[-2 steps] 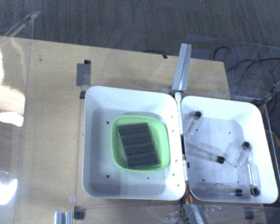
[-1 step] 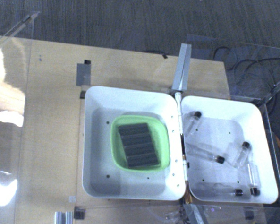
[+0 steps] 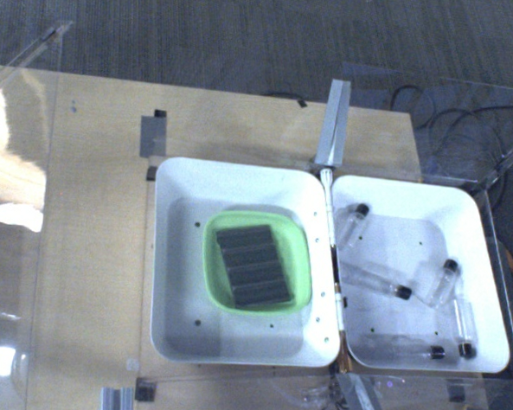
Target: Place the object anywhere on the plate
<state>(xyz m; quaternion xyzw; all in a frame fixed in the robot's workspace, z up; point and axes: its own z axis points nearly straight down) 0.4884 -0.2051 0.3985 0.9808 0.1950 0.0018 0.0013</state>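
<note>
A dark ribbed block is lying flat on the green plate, slightly turned against the plate's edges and covering most of its floor. The plate is sitting in the left bin, nearer that bin's right wall than its left and about midway between its far and near walls.

The right bin is holding several clear vials with black caps: one vial is lying near the far left corner, one is lying across the middle, one is leaning toward the right wall, and two are resting close to the near right corner.

Both bins are sitting side by side, touching, on the wooden bench. A grey metal bar is standing at the far end of the seam between them.

The arm and its gripper are out of frame, so I cannot tell the gripper's state.
</note>
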